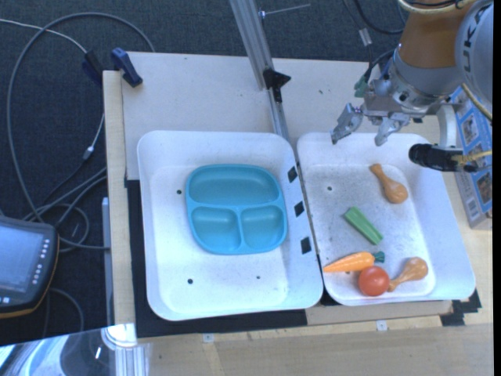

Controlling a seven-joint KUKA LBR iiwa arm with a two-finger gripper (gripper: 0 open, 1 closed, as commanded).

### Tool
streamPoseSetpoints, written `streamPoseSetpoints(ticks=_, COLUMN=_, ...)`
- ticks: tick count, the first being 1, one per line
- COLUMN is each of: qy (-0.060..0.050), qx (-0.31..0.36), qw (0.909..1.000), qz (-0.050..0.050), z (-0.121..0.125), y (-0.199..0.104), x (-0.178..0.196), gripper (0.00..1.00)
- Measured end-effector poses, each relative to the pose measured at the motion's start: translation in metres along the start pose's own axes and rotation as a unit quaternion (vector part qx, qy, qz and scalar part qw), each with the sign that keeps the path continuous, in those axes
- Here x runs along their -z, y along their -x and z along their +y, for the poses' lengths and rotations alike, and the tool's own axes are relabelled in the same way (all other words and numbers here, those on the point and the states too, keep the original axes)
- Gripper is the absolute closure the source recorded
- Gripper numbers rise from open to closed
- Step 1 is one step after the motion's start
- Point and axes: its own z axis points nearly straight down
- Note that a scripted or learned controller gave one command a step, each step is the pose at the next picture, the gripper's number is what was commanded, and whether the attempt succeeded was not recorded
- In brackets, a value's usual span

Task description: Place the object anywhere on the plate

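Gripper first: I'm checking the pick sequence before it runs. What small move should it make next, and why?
Probably a short drop toward the nearest item. The gripper hangs open with nothing between its fingers, over the far edge of the right bin. The closest toy drumstick lies just below it, apart from the other toys. The blue plate in the left bin carries nothing yet.

You see two bins side by side: the left bin [156, 210] holds the plate [235, 208] at its centre. In the right bin [446, 210], two drumsticks [389, 183] [410, 271], a pod [362, 225], carrot [350, 262] and tomato [373, 280] lie; the gripper [364, 130] hangs over its upper edge.
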Motion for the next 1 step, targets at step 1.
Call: streamPoseSetpoints(ticks=1, qy=0.0, qx=0.0, qw=1.0, qz=0.0, z=-0.0041, y=0.0012, x=-0.0431, gripper=0.0)
